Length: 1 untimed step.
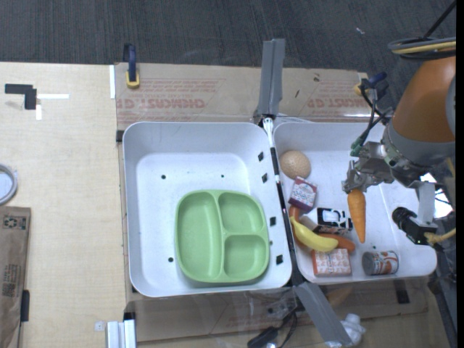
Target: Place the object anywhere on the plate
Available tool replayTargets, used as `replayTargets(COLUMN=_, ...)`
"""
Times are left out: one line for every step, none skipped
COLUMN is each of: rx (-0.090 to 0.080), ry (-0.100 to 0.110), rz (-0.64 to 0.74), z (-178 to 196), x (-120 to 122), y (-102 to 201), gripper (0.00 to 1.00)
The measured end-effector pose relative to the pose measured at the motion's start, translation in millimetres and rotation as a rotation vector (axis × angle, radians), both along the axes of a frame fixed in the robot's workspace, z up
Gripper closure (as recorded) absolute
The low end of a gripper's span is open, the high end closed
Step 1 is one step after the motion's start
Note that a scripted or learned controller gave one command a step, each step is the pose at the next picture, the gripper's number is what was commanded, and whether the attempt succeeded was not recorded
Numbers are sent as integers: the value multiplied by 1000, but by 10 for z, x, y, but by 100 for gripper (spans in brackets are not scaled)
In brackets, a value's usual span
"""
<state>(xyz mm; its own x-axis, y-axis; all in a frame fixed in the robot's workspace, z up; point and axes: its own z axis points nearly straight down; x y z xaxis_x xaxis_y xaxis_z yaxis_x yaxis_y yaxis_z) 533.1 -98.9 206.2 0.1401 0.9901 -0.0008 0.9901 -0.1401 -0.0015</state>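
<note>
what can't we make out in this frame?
- Gripper fingers: covered by the wrist, so whether they clamp the carrot is unclear.
- Small carton, can and flat packet: labels too small to read.
- Item under the banana: mostly covered.
- Arm's upper part: cut off at the right.

Bright, even overhead light washes the scene, and the white bins (145,216) glare slightly. Shadows stay soft and short under the gripper (355,183). Focus is a touch soft, with mild grain.
</note>
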Motion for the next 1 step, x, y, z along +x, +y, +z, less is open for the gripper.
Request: replayTargets(rx=-1, ry=1, rz=38, z=307, x=-111, y=1082, gripper=100)
